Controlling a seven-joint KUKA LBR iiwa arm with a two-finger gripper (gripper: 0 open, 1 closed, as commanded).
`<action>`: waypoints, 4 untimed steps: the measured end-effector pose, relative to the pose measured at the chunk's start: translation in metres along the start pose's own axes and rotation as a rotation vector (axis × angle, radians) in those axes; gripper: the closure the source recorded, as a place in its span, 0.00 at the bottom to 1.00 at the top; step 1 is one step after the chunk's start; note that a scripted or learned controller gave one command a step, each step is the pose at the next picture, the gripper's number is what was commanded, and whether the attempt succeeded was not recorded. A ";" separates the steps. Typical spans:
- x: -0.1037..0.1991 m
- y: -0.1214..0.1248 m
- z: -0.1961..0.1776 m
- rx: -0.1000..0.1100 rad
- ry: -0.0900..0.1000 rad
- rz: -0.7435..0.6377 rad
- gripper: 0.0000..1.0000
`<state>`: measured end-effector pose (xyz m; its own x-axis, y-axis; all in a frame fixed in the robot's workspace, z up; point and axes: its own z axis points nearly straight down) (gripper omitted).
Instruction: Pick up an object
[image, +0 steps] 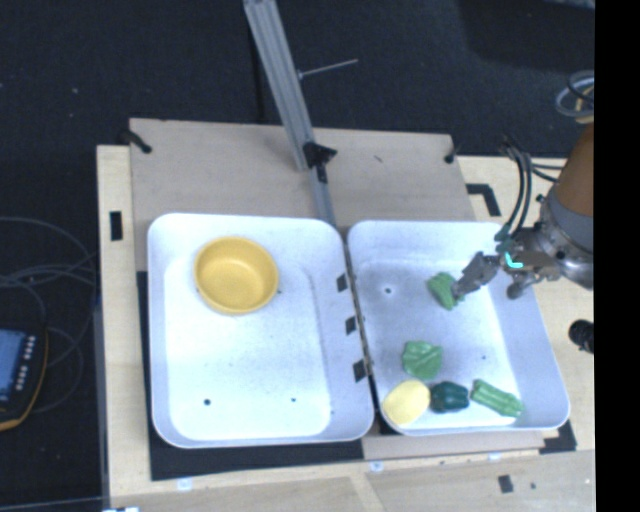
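A bowl (237, 275) is set in the left bin (180, 400), well left of the fingers (470, 280). In the right bin (520, 330), one object (442, 291) lies just beside the fingers; four more (422, 358) (406, 402) (449, 397) (497, 398) are clustered nearer the front edge.

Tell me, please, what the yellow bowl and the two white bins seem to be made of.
The yellow bowl looks like plastic: one even colour, smooth, with a soft sheen on its rim. The left bin and the right bin also look like moulded plastic, matte white with rounded corners, though thin painted metal cannot be ruled out.
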<state>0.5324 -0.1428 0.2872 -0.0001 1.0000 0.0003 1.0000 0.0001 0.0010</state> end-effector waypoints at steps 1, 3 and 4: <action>0.000 0.000 0.000 0.000 0.000 0.000 0.00; -0.011 -0.003 0.101 0.004 0.000 0.001 0.00; -0.009 -0.005 0.143 0.004 0.000 0.001 0.00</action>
<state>0.5273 -0.1520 0.1442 0.0008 1.0000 -0.0001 1.0000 -0.0008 -0.0032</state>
